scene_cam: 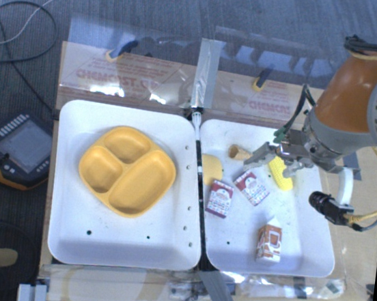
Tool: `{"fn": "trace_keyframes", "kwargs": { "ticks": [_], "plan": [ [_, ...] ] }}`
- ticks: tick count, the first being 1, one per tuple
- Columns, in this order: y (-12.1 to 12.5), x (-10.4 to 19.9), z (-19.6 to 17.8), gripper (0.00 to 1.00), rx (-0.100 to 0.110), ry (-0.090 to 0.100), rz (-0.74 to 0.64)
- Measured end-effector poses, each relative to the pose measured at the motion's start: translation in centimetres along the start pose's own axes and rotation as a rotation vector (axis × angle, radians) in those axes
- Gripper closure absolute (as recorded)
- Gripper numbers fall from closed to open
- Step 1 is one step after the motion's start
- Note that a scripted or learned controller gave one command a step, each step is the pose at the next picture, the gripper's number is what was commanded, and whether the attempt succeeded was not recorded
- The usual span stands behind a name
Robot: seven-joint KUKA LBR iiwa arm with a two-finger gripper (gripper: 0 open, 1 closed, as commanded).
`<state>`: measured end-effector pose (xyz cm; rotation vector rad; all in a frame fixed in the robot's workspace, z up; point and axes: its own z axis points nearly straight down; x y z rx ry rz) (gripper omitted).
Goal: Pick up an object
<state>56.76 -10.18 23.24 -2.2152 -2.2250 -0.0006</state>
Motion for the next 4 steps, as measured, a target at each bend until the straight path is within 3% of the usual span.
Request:
{"fn": "trace_keyframes", "kwargs": {
  "ticks": [1,2,3,4],
  "plan": [
    [-3.7,-4.1,12.8,0.00,0.001,0.000,0.029],
    [-7.8,-8.4,14.1,0.00,-0.018,-0.005,-0.045],
    [-7.6,-8.4,13.1,1.00,-0.021,-0.003,-0.046],
    [-8.3,-2.4,0.2,1.00,-0.001,-0.002,0.027]
  ]
}}
